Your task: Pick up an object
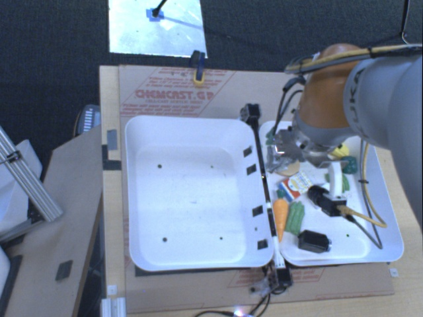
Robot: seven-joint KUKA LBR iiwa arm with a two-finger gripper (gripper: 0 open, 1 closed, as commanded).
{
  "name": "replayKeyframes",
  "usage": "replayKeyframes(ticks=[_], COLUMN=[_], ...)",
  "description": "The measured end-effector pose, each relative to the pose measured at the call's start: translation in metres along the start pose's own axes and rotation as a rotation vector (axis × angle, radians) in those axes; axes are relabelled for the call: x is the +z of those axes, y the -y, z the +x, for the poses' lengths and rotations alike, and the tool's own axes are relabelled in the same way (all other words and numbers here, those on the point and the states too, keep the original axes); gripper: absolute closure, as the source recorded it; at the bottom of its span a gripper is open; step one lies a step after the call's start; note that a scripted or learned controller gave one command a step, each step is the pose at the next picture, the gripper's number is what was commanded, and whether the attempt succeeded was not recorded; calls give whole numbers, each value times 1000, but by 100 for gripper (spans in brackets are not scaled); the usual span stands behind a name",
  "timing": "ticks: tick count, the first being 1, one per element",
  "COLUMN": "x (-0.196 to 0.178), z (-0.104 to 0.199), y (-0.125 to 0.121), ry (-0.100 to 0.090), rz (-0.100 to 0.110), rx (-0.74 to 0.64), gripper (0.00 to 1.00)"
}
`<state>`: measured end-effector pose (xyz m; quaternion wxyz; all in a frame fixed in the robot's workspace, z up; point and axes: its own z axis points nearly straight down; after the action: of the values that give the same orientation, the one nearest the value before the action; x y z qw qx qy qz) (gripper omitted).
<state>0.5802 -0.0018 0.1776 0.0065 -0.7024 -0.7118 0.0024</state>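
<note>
The right bin holds several small items. An orange carrot lies along its left wall with a green piece beside it. A black block sits near the front. A colourful small pack lies mid-bin, next to a white and green tube, and a yellow object peeks out behind the wrist. My gripper hangs low over the bin's back left part, above a tan item. The wrist hides what lies under it.
The left white bin sits beside the right one, with a black-clipped divider between them. Both rest on a cardboard sheet. A yellow and blue clamp stands at the back edge.
</note>
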Motion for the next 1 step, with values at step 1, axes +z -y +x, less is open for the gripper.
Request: replayKeyframes(ticks=[1], x=[-260], z=[6], y=[10], ry=[5], rz=[-34], rx=[7], gripper=[100])
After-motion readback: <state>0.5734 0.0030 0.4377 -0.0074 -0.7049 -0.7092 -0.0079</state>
